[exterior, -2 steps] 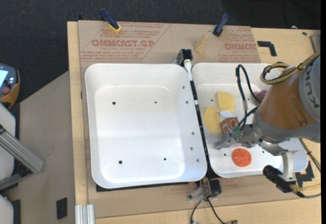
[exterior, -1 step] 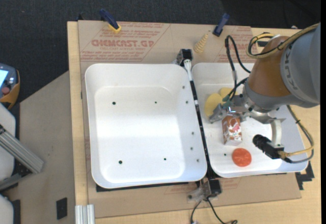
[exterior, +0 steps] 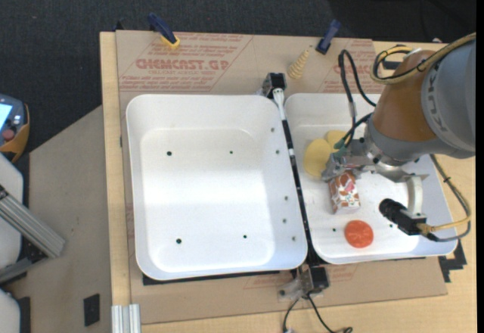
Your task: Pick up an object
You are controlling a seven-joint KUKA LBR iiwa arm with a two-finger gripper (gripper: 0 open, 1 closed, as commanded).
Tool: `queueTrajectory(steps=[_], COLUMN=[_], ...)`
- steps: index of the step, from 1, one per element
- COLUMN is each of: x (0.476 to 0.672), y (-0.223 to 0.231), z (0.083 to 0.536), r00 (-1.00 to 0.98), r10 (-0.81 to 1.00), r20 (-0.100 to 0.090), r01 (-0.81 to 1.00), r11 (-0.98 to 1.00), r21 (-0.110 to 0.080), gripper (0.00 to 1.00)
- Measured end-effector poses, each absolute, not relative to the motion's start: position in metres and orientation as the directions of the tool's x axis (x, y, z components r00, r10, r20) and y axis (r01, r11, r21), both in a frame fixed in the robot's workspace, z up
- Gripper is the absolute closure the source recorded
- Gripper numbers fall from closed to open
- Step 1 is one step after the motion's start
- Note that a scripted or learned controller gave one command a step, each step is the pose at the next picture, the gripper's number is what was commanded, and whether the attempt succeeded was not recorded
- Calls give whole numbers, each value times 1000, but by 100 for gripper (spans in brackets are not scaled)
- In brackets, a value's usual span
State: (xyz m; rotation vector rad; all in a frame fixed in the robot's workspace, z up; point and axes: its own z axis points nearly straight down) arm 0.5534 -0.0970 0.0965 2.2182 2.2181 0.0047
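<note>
The pincer is down in the right bin, at the red-and-white carton; I cannot tell its state. Nothing looks lifted yet.

Right bin contents: a yellow rounded object at the bin's 10 o'clock; a red-and-white carton near centre, lying tilted, just beside the yellow one; an orange-red disc at 6 o'clock, lying flat, apart.

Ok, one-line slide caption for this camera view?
Arm's gripper poised over red-and-white carton in right bin, beside yellow object and orange ball.
</note>
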Motion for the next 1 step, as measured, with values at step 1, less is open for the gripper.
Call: queueTrajectory(steps=[1], x=[626], y=[-26], z=[191], r00=[-10], r10=[1000], r20=[0], r01=[1000], r11=[10], r21=[15], gripper=[100])
